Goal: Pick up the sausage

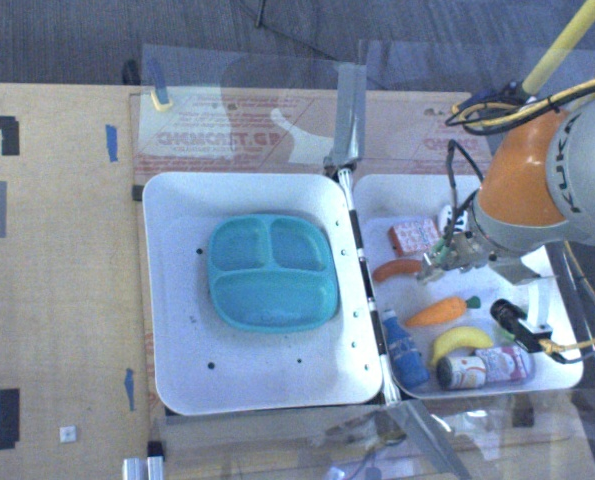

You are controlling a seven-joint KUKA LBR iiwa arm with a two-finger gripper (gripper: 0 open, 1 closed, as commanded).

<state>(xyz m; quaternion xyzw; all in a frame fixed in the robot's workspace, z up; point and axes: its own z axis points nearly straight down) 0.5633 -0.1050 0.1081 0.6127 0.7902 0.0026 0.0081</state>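
Sausage (397, 268) lies in the right bin (569, 373) — not lifted; the tool (439, 265) hovers at its end, grip seemingly unclear — I cannot tell.

Faint red lettering on the cardboard sheet (239, 140) behind the bins is too blurred to read.

Glossy plastic teal tray (273, 272); matt wooden bench (57, 268)

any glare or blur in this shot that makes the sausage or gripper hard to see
In the camera view, clear sheeting behind the bins throws pale glare, well away from the sausage; the sausage is evenly lit and fairly sharp in the right bin; the gripper at its right end is small, soft and dark, so its fingers blur together.
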